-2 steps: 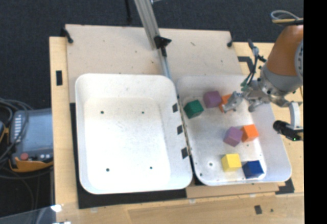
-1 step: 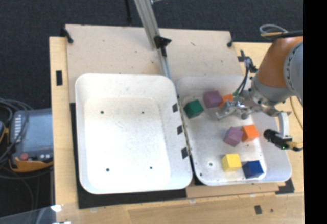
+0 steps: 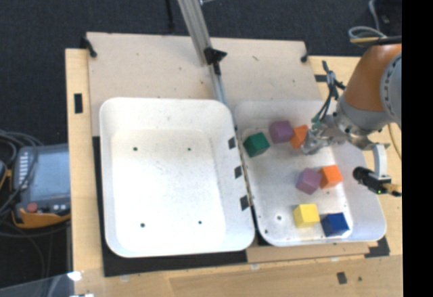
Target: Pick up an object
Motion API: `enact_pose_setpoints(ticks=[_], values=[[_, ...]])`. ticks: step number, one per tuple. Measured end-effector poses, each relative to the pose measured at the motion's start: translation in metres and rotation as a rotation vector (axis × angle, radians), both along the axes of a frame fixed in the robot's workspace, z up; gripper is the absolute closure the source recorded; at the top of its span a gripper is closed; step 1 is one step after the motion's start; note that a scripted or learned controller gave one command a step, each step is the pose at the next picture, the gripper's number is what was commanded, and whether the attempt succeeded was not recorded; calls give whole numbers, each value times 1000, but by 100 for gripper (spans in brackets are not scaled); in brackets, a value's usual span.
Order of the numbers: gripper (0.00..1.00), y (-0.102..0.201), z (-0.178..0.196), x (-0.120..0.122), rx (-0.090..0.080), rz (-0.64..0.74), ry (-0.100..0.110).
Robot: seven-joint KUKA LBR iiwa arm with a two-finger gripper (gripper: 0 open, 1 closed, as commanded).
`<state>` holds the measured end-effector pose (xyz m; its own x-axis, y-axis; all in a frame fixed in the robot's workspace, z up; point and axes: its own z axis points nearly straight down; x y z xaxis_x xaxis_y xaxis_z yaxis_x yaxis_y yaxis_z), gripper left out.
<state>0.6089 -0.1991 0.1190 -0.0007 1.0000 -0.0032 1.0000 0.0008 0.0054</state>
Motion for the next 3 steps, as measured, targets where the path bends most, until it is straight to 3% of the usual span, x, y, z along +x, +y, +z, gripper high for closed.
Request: enact_pose_setpoints(ticks=[3], values=[[100,-12,139,-2,0,2,-1]])
